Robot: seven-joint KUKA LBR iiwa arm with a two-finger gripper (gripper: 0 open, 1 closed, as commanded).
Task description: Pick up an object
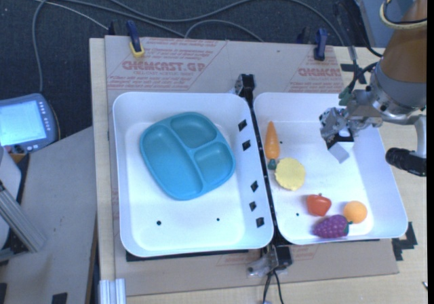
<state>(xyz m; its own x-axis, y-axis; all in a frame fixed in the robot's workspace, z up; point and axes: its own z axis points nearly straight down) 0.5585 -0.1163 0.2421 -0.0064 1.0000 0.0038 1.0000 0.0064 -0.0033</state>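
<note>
The right bin [390, 180] holds several toy foods: an orange carrot [272, 141] near its left wall, a yellow round piece [290, 174] below it, a red tomato-like piece [318, 204], an orange ball [354, 212] and a purple grape bunch [330, 226] at the front. My gripper [337, 138] hangs over the upper right part of this bin, apart from all the foods. Nothing shows between its fingers.
The left bin [129, 160] holds a blue divided plate [187, 155]. A row of black clips [252, 174] runs along the seam between the bins. Clamps [134, 38] hold the cardboard at the back. A small screen device [24, 121] sits at the far left.
</note>
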